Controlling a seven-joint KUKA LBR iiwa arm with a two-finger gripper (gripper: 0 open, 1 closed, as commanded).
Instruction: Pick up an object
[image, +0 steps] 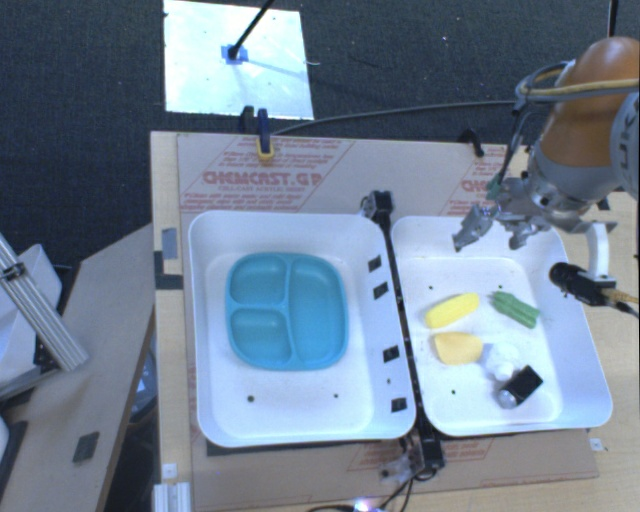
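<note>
Two white bins sit side by side on the tabletop (170, 300). The left bin (215, 400) holds one blue divided plate (288, 309). The right bin (575, 385) holds five things: one yellow banana (452, 309), one yellow-orange piece (458, 348), one green pod (515, 308), one white lump (502, 356) and one black-and-silver object (518, 385). The claw (497, 229) hangs with fingers spread apart, holding nothing, over that bin's far edge.

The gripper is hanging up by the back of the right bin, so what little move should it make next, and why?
Probably a short move toward the front of the bin, then down. The gripper hovers over the back of the right bin, open, with nothing between its fingers. The objects lie nearer the front; the yellow piece is closest and has some free space around it.
</note>
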